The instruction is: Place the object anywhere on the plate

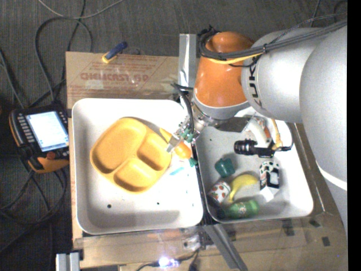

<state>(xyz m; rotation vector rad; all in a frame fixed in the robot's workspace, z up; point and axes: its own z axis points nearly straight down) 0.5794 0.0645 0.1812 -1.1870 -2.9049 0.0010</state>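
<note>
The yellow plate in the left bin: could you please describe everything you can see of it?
The yellow plate is a rounded, moulded tray, plastic by its look, with raised ridges dividing it into three compartments. It lies flat, turned at an angle, on the floor of the left bin. Its compartments hold nothing. The gripper hangs at its right rim, beside a small orange object; whether either touches the plate is unclear.
</note>
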